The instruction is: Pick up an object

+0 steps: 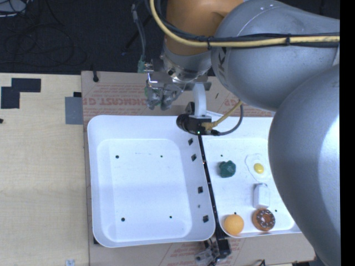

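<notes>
Tool [160, 100] is hanging beyond the left bin [100, 148], touching nothing; finger spacing cannot be determined. Tabletop [39, 176] is bearing both bins; cables are trailing behind.

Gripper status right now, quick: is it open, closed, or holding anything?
Gripper: above the bench behind the left bin, nothing seen between its fingers; open or shut cannot be told.

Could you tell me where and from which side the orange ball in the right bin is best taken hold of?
Grip the orange ball across its middle, coming straight down from above. It is round, so any pair of opposite sides serves, but it lies close to the bin's near rim and beside the doughnut, so setting the pincer fingers clear of both looks safest.
</notes>
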Robot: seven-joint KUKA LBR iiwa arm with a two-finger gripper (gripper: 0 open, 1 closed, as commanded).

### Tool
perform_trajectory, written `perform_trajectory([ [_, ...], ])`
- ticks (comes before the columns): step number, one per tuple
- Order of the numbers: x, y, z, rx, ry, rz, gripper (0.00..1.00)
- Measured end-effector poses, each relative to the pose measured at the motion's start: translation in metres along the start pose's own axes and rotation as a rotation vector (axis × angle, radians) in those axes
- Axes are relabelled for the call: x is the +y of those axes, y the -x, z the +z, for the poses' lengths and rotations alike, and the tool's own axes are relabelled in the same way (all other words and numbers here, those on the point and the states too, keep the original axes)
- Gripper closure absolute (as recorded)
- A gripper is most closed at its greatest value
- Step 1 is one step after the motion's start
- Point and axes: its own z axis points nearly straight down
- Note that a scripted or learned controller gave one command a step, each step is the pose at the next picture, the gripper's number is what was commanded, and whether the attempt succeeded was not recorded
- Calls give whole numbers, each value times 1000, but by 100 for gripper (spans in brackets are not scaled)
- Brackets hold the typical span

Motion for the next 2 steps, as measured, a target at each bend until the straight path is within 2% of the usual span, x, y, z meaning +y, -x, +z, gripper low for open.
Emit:
perform_trajectory([
  [1, -1, 2, 7, -5, -10, 1, 0],
  [2, -12, -19, 139, -6, -19, 3, 0],
])
